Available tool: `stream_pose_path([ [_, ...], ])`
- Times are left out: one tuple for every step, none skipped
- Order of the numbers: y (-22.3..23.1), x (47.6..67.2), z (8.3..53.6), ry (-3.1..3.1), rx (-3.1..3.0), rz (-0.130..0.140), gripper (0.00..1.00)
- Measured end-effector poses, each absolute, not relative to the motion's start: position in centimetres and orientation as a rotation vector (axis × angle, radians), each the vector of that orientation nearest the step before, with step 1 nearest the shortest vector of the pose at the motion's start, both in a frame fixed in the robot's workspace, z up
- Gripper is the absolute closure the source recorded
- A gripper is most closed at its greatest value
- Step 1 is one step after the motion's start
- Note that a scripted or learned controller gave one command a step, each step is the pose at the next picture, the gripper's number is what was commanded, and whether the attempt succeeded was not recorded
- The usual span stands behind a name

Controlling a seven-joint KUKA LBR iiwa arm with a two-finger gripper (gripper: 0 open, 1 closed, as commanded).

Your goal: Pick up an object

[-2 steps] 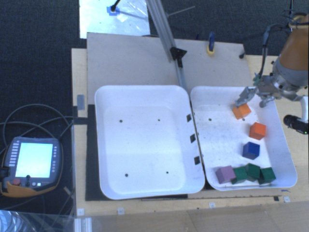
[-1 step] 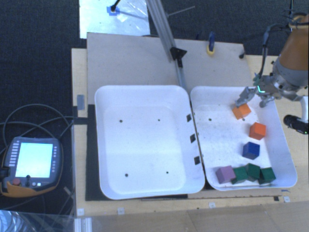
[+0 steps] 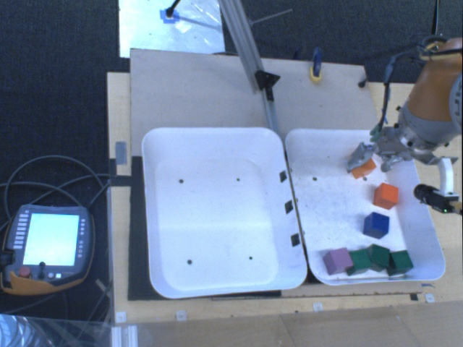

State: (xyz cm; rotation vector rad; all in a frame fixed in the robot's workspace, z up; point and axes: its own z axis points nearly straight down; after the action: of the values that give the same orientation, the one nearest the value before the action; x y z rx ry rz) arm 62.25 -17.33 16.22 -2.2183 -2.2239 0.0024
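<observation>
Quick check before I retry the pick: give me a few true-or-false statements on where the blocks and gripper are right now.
1. All the blocks lie in the right bin. True.
2. The gripper is over the left bin. False: it is over the right bin, at an orange block.
3. A second orange block lies apart from the gripper. True.
4. The blue block touches the purple block. False: they lie apart.
5. The green blocks sit at the bin's far edge. False: near edge.

A dark carpeted floor (image 3: 58,63) surrounds the pale wooden counter (image 3: 325,96). Off the counter's left edge, a teach pendant (image 3: 47,248) lies on the floor with looping cables (image 3: 51,168). Beyond the far edge, a shiny sheet (image 3: 170,16) catches light.
</observation>
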Motion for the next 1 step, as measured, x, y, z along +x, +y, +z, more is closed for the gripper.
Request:
stream_pose_path([
  [-17.93,61.46,10.58,-2.221,-2.218,0.004,0.0],
])
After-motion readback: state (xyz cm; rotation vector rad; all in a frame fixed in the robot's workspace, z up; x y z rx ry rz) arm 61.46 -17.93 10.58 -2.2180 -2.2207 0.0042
